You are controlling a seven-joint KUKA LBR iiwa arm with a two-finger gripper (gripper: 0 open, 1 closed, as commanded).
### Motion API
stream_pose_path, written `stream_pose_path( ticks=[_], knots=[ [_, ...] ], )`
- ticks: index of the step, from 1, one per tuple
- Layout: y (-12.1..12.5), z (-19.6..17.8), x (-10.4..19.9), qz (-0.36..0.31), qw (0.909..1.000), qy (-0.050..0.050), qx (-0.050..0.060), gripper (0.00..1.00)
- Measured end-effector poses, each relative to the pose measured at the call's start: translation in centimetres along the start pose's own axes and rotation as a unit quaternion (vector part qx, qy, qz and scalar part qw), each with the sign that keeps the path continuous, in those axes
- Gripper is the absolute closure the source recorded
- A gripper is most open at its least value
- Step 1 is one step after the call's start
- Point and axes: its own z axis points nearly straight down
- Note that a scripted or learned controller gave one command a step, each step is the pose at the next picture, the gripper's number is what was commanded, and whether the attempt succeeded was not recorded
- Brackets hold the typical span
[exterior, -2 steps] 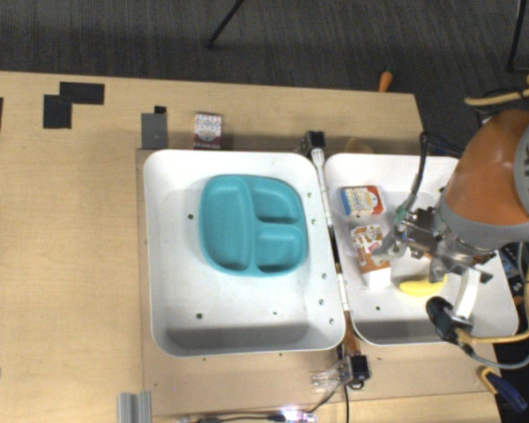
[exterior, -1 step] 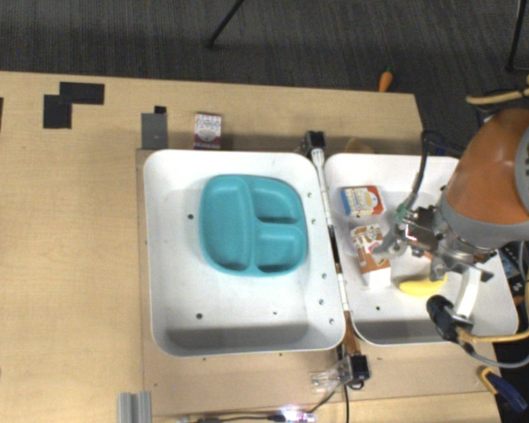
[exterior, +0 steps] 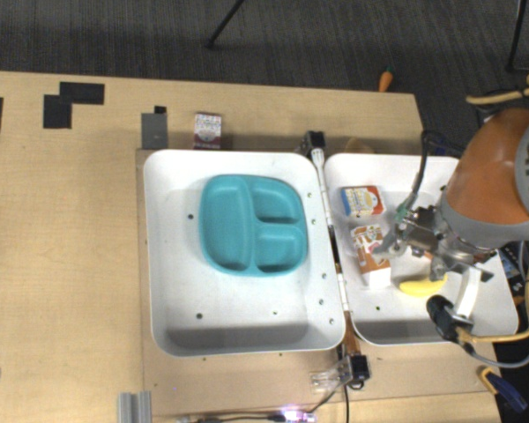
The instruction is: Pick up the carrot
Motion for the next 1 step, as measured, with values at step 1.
stream_pose_path(
  ticks=[1],
  knots=[
    [0.0, 0.0, 0.0, 0.0, 1.0, 0.0, 0.0, 0.0]
  ],
)
